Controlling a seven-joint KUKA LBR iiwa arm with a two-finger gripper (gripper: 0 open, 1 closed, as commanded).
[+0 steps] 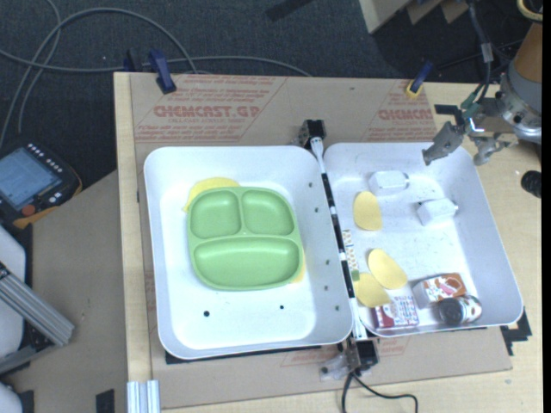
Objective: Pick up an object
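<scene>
Above right bin's (491,222) far rim: gripper (459,143), fingers spread, nothing between them. Below it: white blocks (389,181), yellow chips (368,211); near-corner packets (443,289). Left bin (164,256): green tray (244,237).

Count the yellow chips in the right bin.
3: one yellow chip mid-bin near the divider, another below it, a third by the lower left corner. More may be hidden.

gripper (463,143) at upper right, fingers spread, nothing between them
</scene>
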